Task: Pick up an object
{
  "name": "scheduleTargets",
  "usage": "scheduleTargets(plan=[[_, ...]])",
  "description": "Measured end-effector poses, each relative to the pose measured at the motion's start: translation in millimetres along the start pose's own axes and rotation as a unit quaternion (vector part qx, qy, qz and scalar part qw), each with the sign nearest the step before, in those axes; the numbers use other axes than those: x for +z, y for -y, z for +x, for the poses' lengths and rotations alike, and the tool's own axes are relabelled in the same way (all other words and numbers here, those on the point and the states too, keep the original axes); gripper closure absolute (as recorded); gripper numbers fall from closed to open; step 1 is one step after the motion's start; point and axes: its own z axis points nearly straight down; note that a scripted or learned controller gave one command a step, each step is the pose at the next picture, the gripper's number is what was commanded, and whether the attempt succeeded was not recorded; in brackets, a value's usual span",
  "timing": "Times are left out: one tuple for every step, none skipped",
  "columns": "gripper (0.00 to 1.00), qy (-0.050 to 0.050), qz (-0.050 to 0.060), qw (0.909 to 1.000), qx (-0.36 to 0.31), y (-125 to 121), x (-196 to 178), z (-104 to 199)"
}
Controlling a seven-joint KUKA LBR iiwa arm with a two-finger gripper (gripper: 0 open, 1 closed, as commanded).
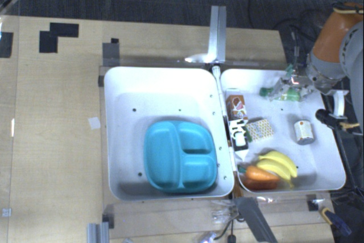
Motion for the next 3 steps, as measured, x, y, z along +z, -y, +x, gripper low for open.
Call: scheduleTargets(plan=[[0.00,0.006,0.004,0.9997,-0.023,-3.9,3.3,28.5],[1.00,0.006,0.004,0.9996,-0.026,-4.3,-4.5,30.4],[1.00,0.001,-0.006,0.9987,-0.051,-7.9,-88.8,64.7]])
